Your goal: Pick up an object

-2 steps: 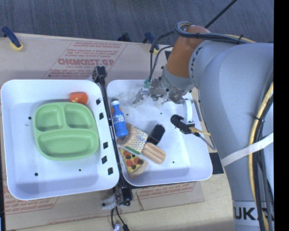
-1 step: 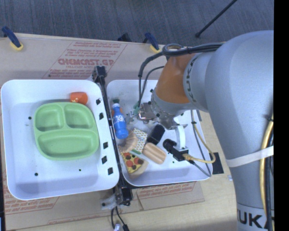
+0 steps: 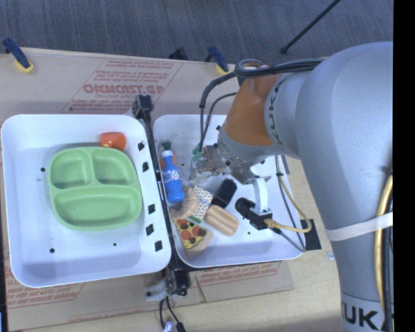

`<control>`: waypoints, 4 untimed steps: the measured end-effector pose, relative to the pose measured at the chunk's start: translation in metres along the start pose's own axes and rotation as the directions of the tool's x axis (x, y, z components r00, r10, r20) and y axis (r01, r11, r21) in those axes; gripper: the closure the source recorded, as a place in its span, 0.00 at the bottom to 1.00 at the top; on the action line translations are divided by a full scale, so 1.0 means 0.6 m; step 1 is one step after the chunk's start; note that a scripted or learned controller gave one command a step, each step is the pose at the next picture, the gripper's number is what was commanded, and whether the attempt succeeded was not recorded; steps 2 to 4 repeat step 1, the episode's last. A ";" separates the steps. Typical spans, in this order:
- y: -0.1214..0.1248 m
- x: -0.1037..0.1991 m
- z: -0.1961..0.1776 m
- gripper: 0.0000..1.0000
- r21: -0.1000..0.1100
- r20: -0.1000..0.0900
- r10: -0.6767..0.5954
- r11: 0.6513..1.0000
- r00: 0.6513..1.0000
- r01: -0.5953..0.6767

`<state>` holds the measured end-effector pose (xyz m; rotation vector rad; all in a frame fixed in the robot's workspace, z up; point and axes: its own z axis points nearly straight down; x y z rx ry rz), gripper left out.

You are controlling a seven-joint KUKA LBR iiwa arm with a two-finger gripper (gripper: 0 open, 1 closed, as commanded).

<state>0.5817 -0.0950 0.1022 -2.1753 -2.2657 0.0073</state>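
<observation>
In the right bin [image 3: 277,251], several toys lie along the left wall. They include a blue bottle [image 3: 171,180] with a white cap, a tan bread roll [image 3: 221,220] and a pizza slice [image 3: 191,234]. A checkered piece [image 3: 203,198] sits between the bottle and the roll. My gripper [image 3: 199,165] hangs low over the bin's back half, just right of the bottle's top. Nothing shows clearly between its fingers. The arm's wrist hides the bin floor behind it.
The left bin [image 3: 21,185] holds a green divided plate [image 3: 95,187], with a small red-orange toy [image 3: 113,141] at the plate's far edge. A black-clipped divider [image 3: 154,185] separates the bins. The big grey arm covers the bench's right side.
</observation>
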 end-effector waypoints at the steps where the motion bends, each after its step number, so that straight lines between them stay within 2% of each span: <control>1: -0.120 -0.009 -0.191 1.00 -0.002 -0.003 -0.055 0.998 0.998 0.055; 4: -0.120 -0.009 -0.191 1.00 -0.002 -0.003 -0.055 0.998 0.998 0.055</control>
